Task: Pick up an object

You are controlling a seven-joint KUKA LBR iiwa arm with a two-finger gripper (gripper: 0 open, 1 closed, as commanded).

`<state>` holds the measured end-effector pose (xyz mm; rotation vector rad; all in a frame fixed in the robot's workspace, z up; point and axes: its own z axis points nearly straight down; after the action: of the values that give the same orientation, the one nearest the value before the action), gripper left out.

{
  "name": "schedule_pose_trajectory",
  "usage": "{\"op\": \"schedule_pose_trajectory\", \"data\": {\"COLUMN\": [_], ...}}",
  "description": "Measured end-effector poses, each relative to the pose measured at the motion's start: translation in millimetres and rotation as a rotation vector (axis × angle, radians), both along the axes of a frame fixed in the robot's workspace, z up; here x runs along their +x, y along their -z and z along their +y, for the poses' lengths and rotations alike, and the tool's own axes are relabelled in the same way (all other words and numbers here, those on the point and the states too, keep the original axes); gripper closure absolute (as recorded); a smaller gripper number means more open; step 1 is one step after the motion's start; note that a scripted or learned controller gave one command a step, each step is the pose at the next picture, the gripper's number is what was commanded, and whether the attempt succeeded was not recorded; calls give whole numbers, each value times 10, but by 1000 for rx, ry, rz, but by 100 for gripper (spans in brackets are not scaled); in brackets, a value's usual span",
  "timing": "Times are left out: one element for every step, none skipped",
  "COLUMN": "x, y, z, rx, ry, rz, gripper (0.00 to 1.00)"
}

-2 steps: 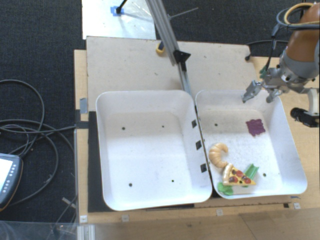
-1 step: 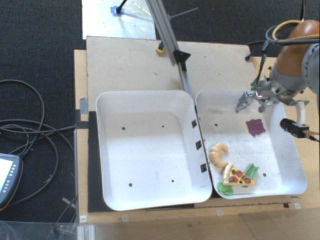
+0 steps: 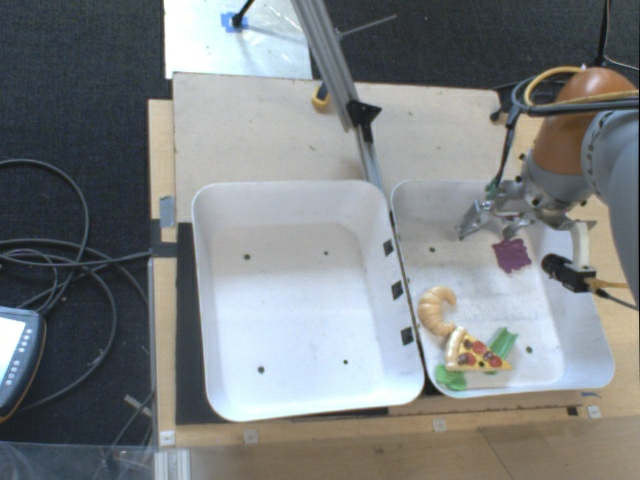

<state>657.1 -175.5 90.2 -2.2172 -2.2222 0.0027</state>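
Looking down at a slant on a pale wooden bench [image 3: 260, 128], two shallow white plastic bins sit side by side, their inner walls touching. The right-hand white bin [image 3: 590, 363] serves as the landmark. Over its far part hangs the metal two-finger gripper [image 3: 492, 218] of the grey arm with an orange band [image 3: 580, 138], which reaches in from the right edge; whether its fingers are apart or together cannot be told from here, and nothing is seen between them. Just beside the gripper, on the floor of this bin, lies a small purple crumpled object [image 3: 512, 255]. Nearer the bin's front wall lie a beige croissant-shaped toy [image 3: 437, 310], a toy pizza slice with red dots [image 3: 476, 352], and green leafy toy pieces [image 3: 503, 341]. To the left of this bin sits the left-hand white bin [image 3: 215, 208].
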Motion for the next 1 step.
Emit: {"op": "schedule_pose_trajectory", "data": {"x": [26], "y": [-151], "z": [-4], "rx": [-2], "ry": [-1], "rz": [-8], "gripper": [100]}}
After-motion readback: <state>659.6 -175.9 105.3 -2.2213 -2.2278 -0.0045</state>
